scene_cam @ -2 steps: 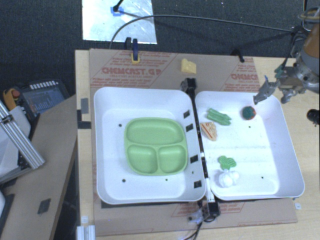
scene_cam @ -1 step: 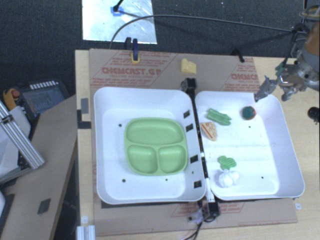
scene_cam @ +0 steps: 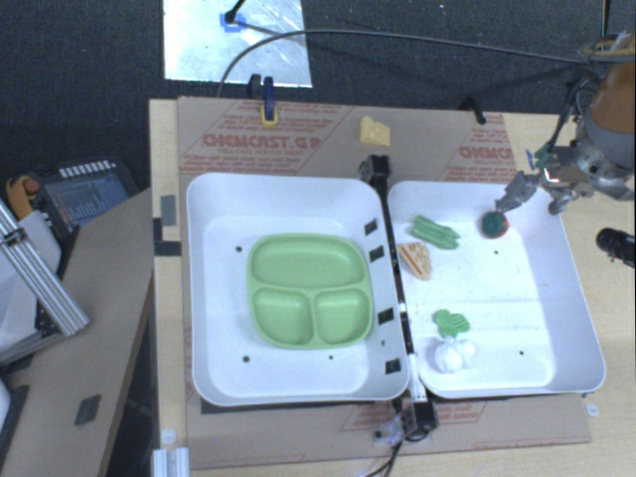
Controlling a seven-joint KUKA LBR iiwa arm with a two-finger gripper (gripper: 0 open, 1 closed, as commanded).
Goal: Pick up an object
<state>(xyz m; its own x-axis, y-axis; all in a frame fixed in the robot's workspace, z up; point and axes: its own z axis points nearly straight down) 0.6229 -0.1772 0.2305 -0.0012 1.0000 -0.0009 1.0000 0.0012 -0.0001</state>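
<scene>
Sitting on a flat brown cardboard sheet [scene_cam: 298, 132] covering the pale wooden bench [scene_cam: 159, 147]: two shallow white plastic bins, the left bin [scene_cam: 214, 266] and the right bin [scene_cam: 556, 306], touching side by side. Lying on the cardboard behind them, a small yellow chunk [scene_cam: 375, 131].

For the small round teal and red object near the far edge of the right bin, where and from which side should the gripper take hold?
Grip the small round teal and red object across its middle, coming straight down from above. It looks ball-like, so no side seems better, and it lies apart from the green pod-shaped piece. The bin's far wall is close behind, so a low sideways approach seems riskier. The gripper is above and to its right.
</scene>
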